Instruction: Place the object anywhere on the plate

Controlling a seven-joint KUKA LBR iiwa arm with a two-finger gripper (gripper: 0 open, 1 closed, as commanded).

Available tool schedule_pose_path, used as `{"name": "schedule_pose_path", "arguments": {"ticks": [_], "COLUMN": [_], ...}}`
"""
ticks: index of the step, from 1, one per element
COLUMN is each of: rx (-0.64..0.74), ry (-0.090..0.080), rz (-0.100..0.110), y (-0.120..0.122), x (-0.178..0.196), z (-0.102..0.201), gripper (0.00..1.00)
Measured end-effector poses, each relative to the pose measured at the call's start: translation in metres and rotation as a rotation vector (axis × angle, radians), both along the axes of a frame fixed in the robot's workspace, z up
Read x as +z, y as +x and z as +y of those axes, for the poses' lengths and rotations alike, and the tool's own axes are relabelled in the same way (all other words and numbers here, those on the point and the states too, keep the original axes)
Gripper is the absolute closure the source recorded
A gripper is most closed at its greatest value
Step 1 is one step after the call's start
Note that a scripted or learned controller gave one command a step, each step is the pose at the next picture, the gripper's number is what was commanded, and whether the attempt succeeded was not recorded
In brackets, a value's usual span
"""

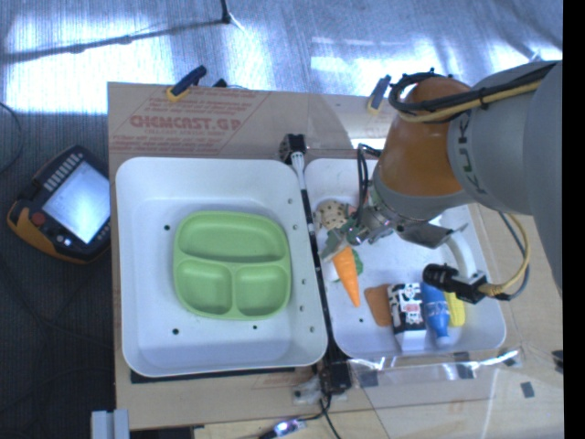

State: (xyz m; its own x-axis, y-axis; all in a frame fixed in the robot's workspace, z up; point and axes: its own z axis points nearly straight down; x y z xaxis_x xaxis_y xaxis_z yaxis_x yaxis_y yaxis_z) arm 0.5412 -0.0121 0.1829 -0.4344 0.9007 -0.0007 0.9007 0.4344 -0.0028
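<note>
A light green divided plate [233, 263] lies in the left white bin [146, 337]. In the right bin [475, 332] an orange toy carrot [346, 275] with a green top lies near the left wall, tip pointing to the front. My gripper [351, 232] hangs low right over the carrot's green top, under the grey wrist with its orange band [420, 149]. The arm's bulk hides the back of the right bin.
A speckled round cookie [330, 214] lies just behind the carrot. A brown flat piece [377, 304], a black-and-white carton [408, 314], a blue bottle [436, 318] and a yellow item [454, 307] crowd the bin's front right. A pendant [62, 204] rests far left.
</note>
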Motion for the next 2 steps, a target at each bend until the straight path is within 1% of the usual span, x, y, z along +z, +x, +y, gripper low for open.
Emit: {"name": "schedule_pose_path", "arguments": {"ticks": [1, 2], "rx": [0.058, 0.055], "ry": [0.002, 0.000], "rz": [-0.001, 0.000], "y": [0.0171, 0.0169], "x": [0.0179, 0.0174], "z": [0.0707, 0.0688], "gripper": [1.00, 0.00]}}
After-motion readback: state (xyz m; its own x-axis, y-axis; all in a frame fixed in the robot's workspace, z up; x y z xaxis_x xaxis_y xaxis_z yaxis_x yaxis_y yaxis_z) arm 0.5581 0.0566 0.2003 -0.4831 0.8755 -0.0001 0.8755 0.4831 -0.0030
